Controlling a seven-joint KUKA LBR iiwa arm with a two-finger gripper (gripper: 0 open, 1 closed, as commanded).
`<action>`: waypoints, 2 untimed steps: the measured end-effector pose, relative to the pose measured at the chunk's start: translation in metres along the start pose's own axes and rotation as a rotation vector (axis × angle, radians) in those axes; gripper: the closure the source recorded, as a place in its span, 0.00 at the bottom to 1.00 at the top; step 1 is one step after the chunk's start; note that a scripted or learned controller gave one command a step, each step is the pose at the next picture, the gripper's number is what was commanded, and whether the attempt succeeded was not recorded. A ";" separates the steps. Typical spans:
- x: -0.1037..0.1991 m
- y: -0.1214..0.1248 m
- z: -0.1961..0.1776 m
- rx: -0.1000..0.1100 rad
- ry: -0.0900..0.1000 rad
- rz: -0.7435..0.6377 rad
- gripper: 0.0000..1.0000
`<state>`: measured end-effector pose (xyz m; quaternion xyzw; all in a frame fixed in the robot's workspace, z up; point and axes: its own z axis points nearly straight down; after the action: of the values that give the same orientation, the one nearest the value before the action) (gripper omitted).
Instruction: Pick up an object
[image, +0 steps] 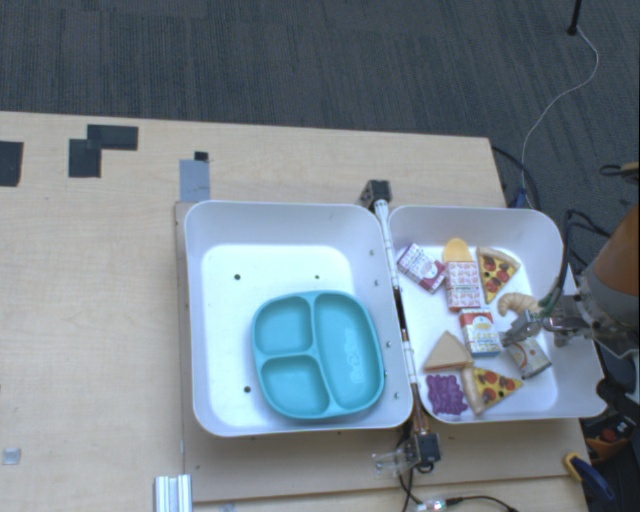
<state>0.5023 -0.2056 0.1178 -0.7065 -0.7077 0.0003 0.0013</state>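
While the arm reaches in from three o'clock, these are the particulars.

Hand: the hand (527, 335) sits low inside the right bin (548, 232), near its three o'clock wall; whether it is apart or together I cannot tell.

Likely target: a small carton (481, 333) with a red label, just beside the hand at its nine o'clock, amid the toy food near the bin's middle.

Handling: probably light and stiff, a hollow toy box with smooth faces, so it may slip or skid rather than crush; no fragility to fear.

Where to hold: across the two long side faces, around the middle.

Axis: its long axis runs roughly twelve to six, tilted slightly, the red end toward twelve.

Crowding: a bread-like wedge (447, 352) touches or nearly touches its seven o'clock corner, a pizza slice (496, 384) lies toward six, a croissant (516, 301) toward one.

Left bin: a blue divided plate (318, 352) lies in the left bin (215, 262), well apart.

Tabletop: the tabletop (90, 300) carries both bins.
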 end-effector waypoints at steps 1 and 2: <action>-0.001 0.005 -0.015 -0.014 -0.005 -0.001 1.00; 0.000 0.003 -0.013 -0.008 -0.002 -0.001 0.00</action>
<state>0.5052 -0.2057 0.1304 -0.7060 -0.7082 -0.0018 -0.0023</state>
